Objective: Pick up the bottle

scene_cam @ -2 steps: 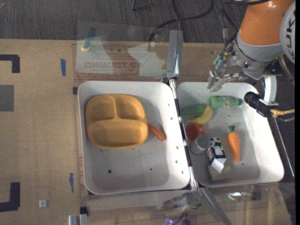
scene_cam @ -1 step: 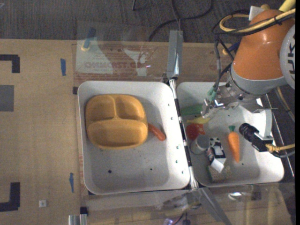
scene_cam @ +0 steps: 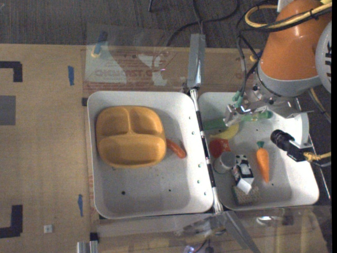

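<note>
Gripper (scene_cam: pixel 238 108) low over right bin (scene_cam: pixel 303 188), upper right of frame; finger spread impossible to tell.

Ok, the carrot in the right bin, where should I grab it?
Take the carrot across its thick end, just below the green top, coming straight down. It lies flat and tapers toward the view's bottom, so set the jaws across its width. The carton on its left sits close, so keep clear of it.

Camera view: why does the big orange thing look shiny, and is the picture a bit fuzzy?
In the camera view, overhead light glares white off the arm's orange band; the picture is soft overall, so small items in the right bin blur together.
</note>
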Tool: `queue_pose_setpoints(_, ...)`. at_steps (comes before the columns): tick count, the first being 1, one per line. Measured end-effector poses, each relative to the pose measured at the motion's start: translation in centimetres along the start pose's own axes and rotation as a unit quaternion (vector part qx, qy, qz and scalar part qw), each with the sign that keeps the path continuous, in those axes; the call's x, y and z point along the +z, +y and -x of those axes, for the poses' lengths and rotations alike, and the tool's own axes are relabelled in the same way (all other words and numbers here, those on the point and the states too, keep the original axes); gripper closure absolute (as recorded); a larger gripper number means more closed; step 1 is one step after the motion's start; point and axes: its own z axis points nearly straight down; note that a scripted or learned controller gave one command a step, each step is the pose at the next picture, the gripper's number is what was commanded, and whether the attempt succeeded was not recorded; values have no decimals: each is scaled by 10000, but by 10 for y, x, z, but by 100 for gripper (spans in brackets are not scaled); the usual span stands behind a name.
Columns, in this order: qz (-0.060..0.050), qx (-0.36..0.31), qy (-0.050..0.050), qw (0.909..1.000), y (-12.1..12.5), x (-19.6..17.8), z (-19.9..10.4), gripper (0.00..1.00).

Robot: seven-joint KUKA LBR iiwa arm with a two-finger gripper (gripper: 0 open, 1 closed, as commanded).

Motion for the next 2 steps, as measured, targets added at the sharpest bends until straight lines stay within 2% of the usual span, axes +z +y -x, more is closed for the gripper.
queue_pose_setpoints(1, -20, 862, 10, 9963, -19, -14, -17, 100)
queue_pose_setpoints(2, -40, 1898, 13, 9818, -63, 11, -37, 100)
